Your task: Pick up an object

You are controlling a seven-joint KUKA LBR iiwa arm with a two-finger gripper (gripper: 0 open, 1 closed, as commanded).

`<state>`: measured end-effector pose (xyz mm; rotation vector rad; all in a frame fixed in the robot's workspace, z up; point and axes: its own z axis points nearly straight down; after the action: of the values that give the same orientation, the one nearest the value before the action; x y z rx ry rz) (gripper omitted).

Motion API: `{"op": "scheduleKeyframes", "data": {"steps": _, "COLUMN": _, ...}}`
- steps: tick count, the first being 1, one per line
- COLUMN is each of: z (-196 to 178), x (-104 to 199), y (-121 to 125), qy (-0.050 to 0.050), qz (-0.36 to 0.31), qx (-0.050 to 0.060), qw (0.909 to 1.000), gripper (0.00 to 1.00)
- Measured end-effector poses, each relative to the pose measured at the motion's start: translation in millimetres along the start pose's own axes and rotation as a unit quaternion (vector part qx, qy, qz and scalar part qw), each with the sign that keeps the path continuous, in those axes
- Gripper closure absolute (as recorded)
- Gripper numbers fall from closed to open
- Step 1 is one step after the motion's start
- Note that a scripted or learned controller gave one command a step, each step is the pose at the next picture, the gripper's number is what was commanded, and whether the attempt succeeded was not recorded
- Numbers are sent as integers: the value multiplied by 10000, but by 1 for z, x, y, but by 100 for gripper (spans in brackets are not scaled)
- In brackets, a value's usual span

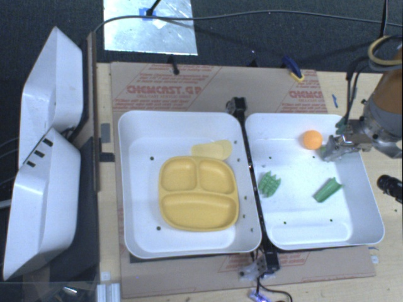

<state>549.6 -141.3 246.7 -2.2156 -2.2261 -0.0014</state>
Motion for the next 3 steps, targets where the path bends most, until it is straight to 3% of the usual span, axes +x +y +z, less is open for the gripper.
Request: {"op": "scheduleKeyframes", "data": {"steps": 3, "z": 22, "x": 147, "y": -30, "qy": 0, "qz": -5, "qx": 0, "qw": 10000, "gripper": 100}}
